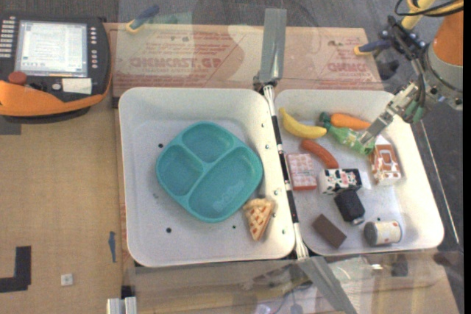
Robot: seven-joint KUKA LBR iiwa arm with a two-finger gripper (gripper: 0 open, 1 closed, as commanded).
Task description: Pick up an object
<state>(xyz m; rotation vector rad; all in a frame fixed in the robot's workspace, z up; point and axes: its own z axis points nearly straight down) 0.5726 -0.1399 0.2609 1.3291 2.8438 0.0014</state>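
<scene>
A: Green, that bottle [347,137] near the right bin's [434,217] far edge, just under the gripper [375,130]?

B: Yes. Nothing lifted yet. Whether the fingers are spread or closed, I cannot tell. The whole pick remains.

I'm looking down at a brown bench [59,187] with two shallow white bins resting on it side by side, the left bin [140,158] well away from the fingers [374,130] and the right bin [423,187] lying directly beneath them, its far corner just under their tips. On the bench beyond the fingers, past the bins' far rims, a clear plastic sheet [221,55] with red lettering lies flat. Far across from the fingers, at the bench's opposite end, sits an orange and grey control pendant [51,66] with a lit screen.
</scene>
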